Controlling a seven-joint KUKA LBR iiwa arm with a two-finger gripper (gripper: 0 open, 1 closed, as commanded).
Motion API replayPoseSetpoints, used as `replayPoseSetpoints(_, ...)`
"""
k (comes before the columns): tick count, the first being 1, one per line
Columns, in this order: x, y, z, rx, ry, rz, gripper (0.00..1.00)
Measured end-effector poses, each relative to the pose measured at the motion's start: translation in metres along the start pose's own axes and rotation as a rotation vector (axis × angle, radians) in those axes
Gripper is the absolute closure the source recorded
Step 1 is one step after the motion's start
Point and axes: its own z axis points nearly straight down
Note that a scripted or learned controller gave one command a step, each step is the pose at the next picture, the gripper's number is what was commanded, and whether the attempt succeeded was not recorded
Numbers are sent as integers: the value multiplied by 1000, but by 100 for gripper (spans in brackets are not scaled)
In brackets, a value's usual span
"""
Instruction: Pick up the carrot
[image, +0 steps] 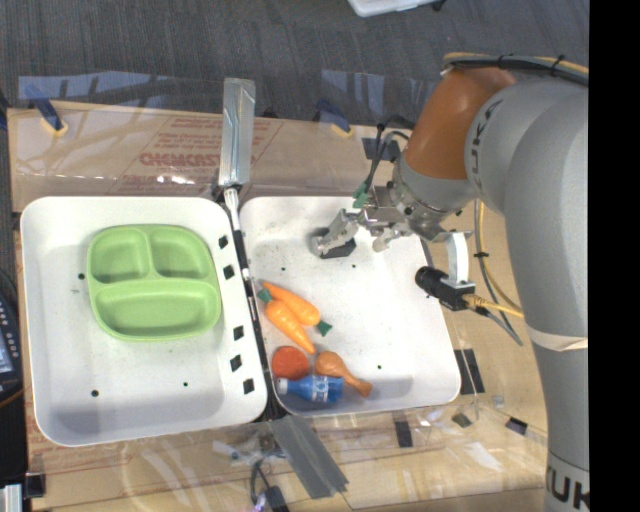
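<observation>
Two white bins (60, 400) sit on the desk (120, 150). One green plate (153, 280) lies in the left bin. The right holds two carrots (290, 310), one red ball (291, 362), one blue bottle (310, 391) and one drumstick (340, 372).

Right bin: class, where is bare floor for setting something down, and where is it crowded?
Bare: the right bin's middle and right side, between the gripper and the front wall. Crowded: its front-left corner, where the carrot, tomato, bottle and another orange toy cluster.
</observation>
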Motion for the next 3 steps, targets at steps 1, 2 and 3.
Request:
replayPoseSetpoints(1,54,-33,84,2,0,23,0)
replayPoseSetpoints(2,46,-77,104,0,0,42,0)
replayPoseSetpoints(3,46,-77,95,1,0,38,100)
